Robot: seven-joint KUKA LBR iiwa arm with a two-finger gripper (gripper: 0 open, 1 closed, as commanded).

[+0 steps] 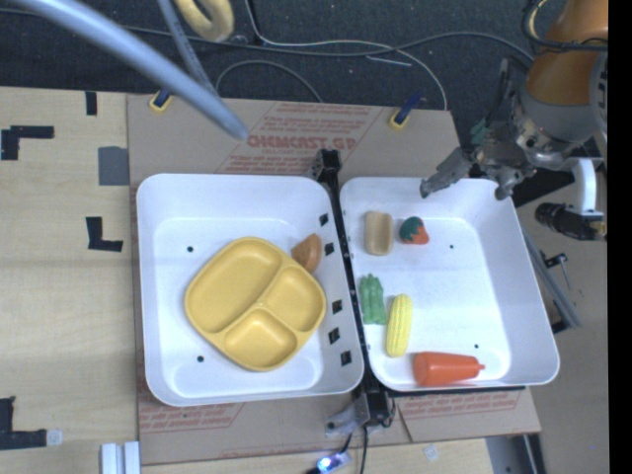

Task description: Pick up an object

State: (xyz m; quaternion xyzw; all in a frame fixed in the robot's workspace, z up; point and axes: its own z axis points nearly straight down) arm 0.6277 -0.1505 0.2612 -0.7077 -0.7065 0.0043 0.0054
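Observation:
The right bin [513, 265] holds a tan bread roll [377, 232], a small red fruit with a green top [413, 230], a green vegetable [371, 299], a yellow corn cob [398, 324] and an orange carrot [446, 367]. My gripper [467, 186] hangs over the bin's far right edge, above and to the right of the red fruit. Its two fingers are spread wide, open, with nothing between them.
The left bin [163, 265] holds a yellow divided plate [257, 302] with a brown oval object [308, 253] at its far right edge. A black divider [341, 265] runs between the bins. Cables lie on the dark surface behind the bench.

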